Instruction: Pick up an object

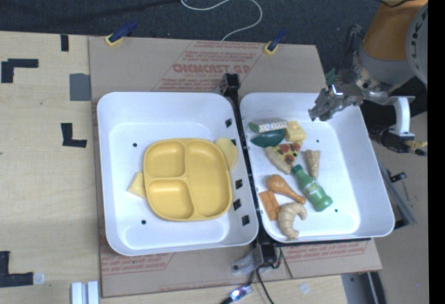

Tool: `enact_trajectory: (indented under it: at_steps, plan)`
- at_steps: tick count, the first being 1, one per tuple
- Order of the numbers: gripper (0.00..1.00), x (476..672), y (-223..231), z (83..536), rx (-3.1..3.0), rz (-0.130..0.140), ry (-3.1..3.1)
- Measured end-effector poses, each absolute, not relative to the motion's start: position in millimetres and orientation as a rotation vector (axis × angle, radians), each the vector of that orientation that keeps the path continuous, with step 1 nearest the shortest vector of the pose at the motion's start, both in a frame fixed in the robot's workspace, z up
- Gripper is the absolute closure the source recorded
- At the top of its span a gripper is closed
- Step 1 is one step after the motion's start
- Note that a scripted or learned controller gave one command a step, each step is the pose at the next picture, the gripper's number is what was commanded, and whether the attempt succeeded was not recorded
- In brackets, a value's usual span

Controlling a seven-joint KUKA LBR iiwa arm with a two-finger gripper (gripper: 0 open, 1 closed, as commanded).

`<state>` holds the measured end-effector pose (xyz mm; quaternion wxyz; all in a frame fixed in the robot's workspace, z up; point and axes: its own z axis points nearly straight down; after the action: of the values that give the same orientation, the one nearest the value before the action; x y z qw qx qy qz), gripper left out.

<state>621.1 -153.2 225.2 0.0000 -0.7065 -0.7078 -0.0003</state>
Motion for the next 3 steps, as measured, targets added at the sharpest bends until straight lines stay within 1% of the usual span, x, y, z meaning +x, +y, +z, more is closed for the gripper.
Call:
enact_trajectory:
  at_steps: [2,3]
  plan:
    - [1.00,640.7,-45.8,210.9,-2.213,0.001,-2.228]
    - [1.00,641.5,0.6,221.0,-2.213,0.000,-2.227]
